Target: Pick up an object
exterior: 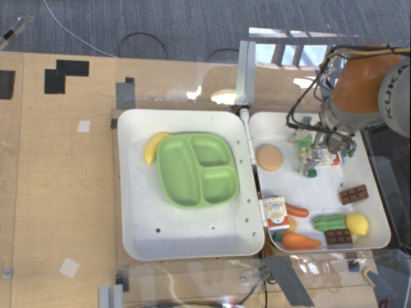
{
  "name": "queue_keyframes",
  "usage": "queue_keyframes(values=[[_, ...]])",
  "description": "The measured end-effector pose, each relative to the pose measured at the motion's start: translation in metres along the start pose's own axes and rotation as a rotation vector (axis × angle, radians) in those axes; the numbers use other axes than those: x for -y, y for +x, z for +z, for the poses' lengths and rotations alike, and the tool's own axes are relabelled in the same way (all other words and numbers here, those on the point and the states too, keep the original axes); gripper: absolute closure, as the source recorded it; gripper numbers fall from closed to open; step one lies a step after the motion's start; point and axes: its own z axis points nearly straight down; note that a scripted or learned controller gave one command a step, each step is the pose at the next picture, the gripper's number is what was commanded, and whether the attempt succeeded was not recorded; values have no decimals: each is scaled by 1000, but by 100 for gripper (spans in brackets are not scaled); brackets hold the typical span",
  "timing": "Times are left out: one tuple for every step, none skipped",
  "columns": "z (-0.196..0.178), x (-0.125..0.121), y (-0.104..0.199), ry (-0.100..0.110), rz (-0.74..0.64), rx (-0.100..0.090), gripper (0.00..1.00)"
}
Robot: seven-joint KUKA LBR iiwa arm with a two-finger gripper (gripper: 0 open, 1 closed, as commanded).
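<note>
My gripper reaches down into the back of the right bin, under the grey arm with its orange band. It stands right over a small green, white and red object, which the gripper partly hides. I cannot make out whether anything is held. Loose in the same bin lie a tan round bun, a small carton, a carrot, a green vegetable, a lemon and two chocolate bars.
The left bin holds a green divided plate with a banana tucked under its left edge. A metal post rises behind the divider between the bins. Cables loop around the wrist.
</note>
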Motion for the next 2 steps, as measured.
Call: queue_keyframes(values=[[-1, 26, 48, 1, 149, 1, 0], [0, -8, -3, -1, 316, 0, 0]])
